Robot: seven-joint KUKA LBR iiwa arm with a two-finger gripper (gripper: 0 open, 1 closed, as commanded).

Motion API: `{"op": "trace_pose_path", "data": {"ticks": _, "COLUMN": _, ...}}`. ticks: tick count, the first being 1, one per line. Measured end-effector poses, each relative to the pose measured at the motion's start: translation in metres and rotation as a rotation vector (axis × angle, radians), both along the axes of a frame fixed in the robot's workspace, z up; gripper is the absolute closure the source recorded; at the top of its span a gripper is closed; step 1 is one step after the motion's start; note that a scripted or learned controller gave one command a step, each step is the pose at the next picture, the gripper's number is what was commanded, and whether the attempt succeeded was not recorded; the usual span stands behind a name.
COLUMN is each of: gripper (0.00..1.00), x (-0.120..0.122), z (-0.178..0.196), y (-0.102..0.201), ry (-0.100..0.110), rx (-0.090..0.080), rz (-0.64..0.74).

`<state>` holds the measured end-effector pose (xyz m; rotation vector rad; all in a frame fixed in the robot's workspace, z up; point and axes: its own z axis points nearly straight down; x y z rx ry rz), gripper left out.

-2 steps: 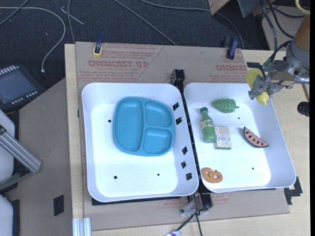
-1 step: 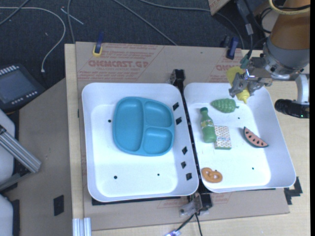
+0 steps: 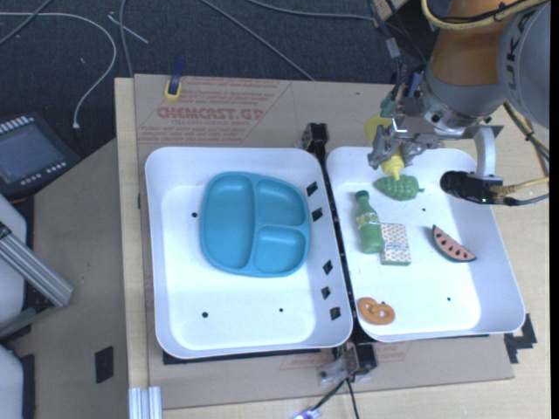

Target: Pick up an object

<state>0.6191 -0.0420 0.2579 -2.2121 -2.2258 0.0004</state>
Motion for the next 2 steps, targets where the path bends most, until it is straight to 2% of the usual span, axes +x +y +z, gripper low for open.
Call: {"op": "trace_pose_path", "data": {"ticks": 2, "gripper": 1.00, "x": 0.019, "z": -0.003, "y": 0.118, "ry": -0.004, "rx": 0.000, "rz": 0.000}}
